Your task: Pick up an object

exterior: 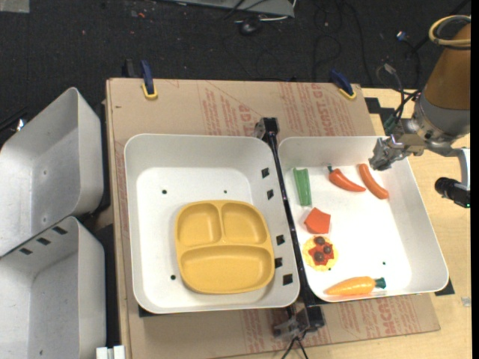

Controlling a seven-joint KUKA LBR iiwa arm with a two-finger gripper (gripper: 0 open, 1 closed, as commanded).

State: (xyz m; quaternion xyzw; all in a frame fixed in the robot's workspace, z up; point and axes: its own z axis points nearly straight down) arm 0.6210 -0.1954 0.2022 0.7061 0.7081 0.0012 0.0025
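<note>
The pincer (385, 155) (grip state unclear) hovers just above the orange sausage (373, 181) in the right bin (419, 230).

Yellow divided plate (223, 247) in left white bin (142, 200), two spare white bins (45, 200) stacked beside bench, cardboard sheet (224, 103) beneath

The arm (449, 73) runs off the right edge, so just its orange band and wrist show. The gripper (383, 158) at the right bin's (419, 223) far right corner is too small and dark to read. Two spare white bins (45, 200) at the left are cut by the left and near edges.
</note>
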